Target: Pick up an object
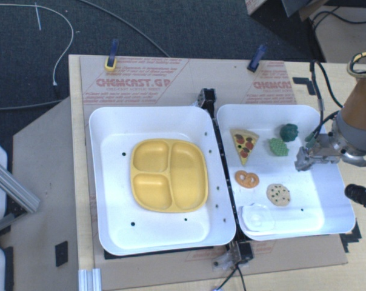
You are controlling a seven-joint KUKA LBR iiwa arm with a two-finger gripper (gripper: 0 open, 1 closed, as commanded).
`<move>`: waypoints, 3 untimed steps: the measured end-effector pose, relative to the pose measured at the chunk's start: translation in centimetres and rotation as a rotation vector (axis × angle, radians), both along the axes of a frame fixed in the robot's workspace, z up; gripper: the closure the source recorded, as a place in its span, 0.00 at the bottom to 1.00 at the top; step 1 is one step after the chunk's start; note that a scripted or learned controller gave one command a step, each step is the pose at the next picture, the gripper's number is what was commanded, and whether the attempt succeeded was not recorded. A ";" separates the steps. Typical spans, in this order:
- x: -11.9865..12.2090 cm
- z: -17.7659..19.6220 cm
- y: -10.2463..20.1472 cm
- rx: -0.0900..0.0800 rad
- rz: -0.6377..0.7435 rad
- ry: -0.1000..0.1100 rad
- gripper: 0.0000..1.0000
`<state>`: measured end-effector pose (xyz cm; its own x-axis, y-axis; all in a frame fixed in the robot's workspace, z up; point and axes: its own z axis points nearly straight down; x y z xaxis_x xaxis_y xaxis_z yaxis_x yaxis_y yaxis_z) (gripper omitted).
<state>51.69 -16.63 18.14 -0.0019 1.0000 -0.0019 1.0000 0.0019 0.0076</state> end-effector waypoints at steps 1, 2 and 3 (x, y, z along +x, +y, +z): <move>0.1 4.5 0.5 0.000 0.000 0.001 1.00; 0.0 10.7 -0.2 -0.001 -0.001 -0.001 1.00; 0.3 8.8 5.2 0.004 0.003 0.010 1.00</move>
